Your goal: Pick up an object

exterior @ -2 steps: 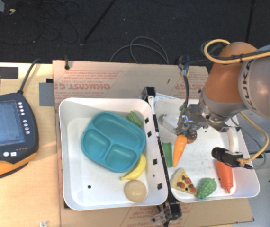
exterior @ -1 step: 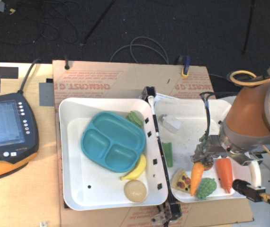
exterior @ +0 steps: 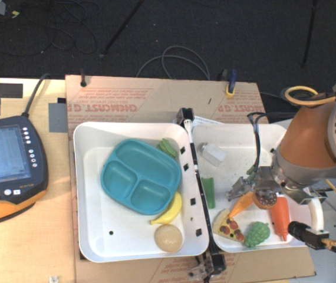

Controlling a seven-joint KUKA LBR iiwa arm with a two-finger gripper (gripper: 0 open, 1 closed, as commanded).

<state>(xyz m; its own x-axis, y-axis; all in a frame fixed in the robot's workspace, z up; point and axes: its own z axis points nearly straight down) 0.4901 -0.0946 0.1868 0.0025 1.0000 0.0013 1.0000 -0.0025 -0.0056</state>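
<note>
My gripper [exterior: 252,188] hangs low over the middle of the right bin [exterior: 234,129], below the arm's orange band [exterior: 309,137]. Just under it lies a small orange carrot [exterior: 242,204], slanting towards a pizza slice [exterior: 229,227]. I cannot tell whether the gripper touches the carrot. A larger orange carrot [exterior: 280,217] and a green broccoli [exterior: 257,233] lie near the bin's front. A green block [exterior: 207,192] rests against the bin's left wall. A grey block [exterior: 214,154] lies further back.
The left bin [exterior: 91,217] holds a teal divided plate [exterior: 140,175], a banana [exterior: 169,211], a round beige object [exterior: 168,237] and a green leafy item [exterior: 168,148]. A teach pendant [exterior: 6,158] lies on the bench at the far left.
</note>
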